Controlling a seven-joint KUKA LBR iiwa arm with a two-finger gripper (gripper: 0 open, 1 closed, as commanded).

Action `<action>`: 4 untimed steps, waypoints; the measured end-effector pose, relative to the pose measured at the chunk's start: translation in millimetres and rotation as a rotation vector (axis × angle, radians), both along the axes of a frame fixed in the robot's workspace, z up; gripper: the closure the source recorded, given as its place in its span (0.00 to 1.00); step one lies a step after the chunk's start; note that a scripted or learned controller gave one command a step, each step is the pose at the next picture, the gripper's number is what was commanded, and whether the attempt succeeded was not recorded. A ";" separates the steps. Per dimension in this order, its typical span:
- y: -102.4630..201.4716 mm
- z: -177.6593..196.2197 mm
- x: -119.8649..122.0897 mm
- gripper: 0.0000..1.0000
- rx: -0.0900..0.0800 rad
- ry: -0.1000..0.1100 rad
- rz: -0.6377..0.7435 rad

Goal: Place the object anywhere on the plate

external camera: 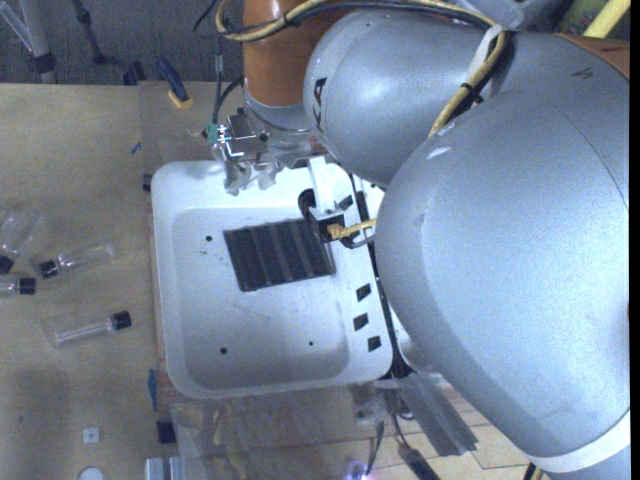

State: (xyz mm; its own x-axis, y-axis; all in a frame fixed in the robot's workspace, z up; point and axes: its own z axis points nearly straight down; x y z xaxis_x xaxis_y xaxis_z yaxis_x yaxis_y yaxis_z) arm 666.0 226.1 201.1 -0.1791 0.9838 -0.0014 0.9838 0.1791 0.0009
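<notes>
The gripper [250, 173] hangs over the far left corner of 1 white bin [190, 368]; its finger state cannot be told. The dark ribbed plate [278, 255] lies mid-bin, seemingly bare. The object cannot be made out, so placement appears undone.

Glossy white plastic bin [190, 358], matt dark ribbed plate [278, 255], smooth grey arm [520, 248], clear plastic vials [90, 325]

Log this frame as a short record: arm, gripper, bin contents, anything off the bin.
arm: grey, orange band, covers the right side of the view
gripper: over the bin's far rim, nothing seen between its fingers
bin: white, holds a dark ribbed plate
plate: flat, nothing on it
outside bin: clear vials with black caps on the bench, left
</notes>
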 end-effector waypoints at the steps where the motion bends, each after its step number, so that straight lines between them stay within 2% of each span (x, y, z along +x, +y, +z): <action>1: -4.5 44.9 0.3 1.00 0.000 -0.002 0.225; 2: -19.0 28.3 -70.2 1.00 -0.001 0.007 -0.122; 3: -5.7 -35.3 -11.7 1.00 0.000 0.001 -0.229; 4: -0.6 -22.0 -44.8 1.00 0.001 0.005 0.460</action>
State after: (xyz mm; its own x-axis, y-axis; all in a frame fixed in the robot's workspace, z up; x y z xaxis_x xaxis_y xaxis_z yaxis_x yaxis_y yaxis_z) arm 621.1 225.5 179.1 -0.5969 0.8023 0.0019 0.8023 0.5969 -0.0032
